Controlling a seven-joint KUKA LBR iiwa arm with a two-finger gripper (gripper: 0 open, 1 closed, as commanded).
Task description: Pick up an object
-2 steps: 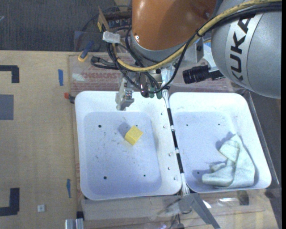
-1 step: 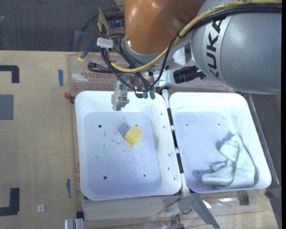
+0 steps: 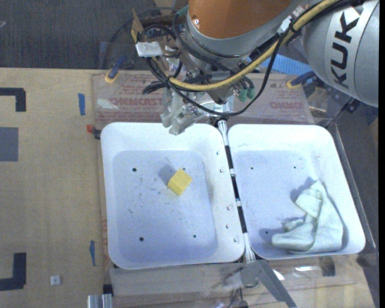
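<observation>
The bench (image 3: 48, 180) has a light wooden top, with some black angular marks near its left edge and short strips of blue tape (image 3: 81, 103) on it. Beyond the far edge of the bench the floor is dark grey.

Two shallow white bins stand side by side on the bench, with their inner rims touching along the middle. Under them, at the far side, lies a flat brown board with red printed letters (image 3: 129, 103), and an orange clamp (image 3: 111, 75) sits at its far left corner.

In the left bin (image 3: 120, 240) a small yellow cube (image 3: 180, 181) lies on the floor of the bin, a little beyond the centre and slightly tilted as seen from above. The bin floor shows a few small dark holes and some faint scratches.

In the right bin (image 3: 271, 150) a crumpled white cloth (image 3: 313, 225) lies in the near right corner, against the bin wall.

The grey arm, with its orange band (image 3: 234, 13), comes in from the upper right, with yellow and black cables (image 3: 240, 69) looped around the wrist. The gripper (image 3: 178, 123) hangs above the far rim of the left bin, well apart from the yellow cube. Its grey fingers point down and seem close together, but I cannot tell if they are open or closed. Nothing is visible between them.
</observation>
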